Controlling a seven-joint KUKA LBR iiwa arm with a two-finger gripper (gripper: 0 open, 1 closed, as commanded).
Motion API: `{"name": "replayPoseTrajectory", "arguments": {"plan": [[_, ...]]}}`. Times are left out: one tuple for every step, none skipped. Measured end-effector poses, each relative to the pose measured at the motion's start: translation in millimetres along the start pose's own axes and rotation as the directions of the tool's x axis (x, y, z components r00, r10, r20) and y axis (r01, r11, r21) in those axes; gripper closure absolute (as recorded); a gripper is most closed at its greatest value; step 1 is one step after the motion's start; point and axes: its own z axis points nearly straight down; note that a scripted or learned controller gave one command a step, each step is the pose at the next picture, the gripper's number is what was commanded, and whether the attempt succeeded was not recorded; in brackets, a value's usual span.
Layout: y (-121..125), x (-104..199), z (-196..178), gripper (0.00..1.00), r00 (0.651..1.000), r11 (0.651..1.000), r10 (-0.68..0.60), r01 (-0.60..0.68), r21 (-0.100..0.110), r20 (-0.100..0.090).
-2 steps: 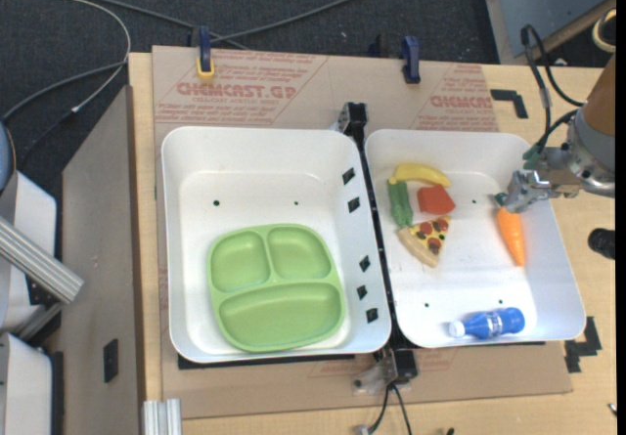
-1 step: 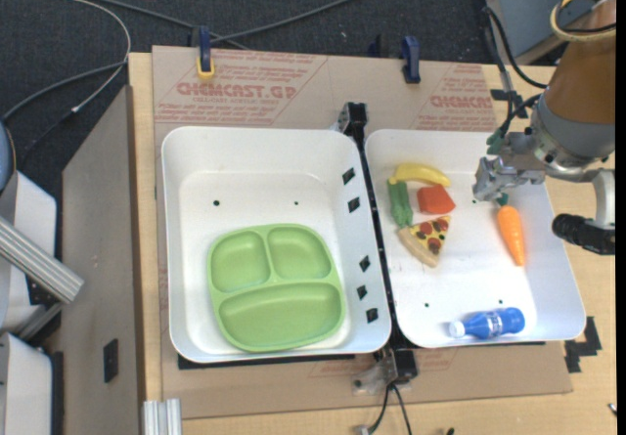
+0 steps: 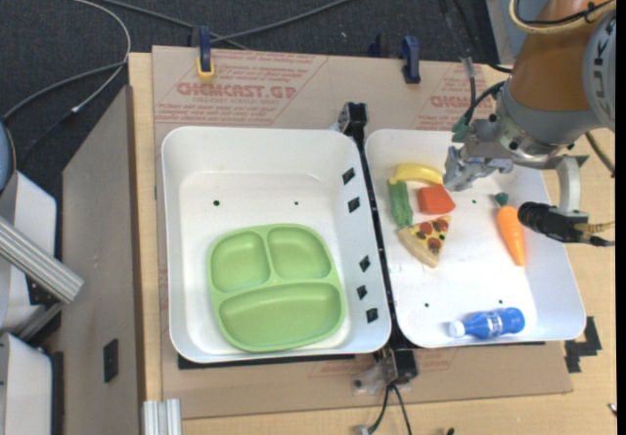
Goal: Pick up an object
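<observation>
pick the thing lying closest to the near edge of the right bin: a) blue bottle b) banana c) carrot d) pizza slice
a, the blue bottle lies on its side by the near rim of the right bin, while the carrot, pizza slice and banana all sit farther back.

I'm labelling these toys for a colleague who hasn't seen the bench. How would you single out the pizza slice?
Look in the right bin, among the toys near its left wall. The pizza slice lies just below the red block and right of the green vegetable: the only tan wedge, dotted with coloured toppings.
</observation>
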Motion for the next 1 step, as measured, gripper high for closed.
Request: {"name": "replayPoseTrajectory", "arguments": {"plan": [[11.7, 54.1, 8.1, 1.0, 1.0, 1.0, 0.0, 0.0, 0.001, 0.0]]}}
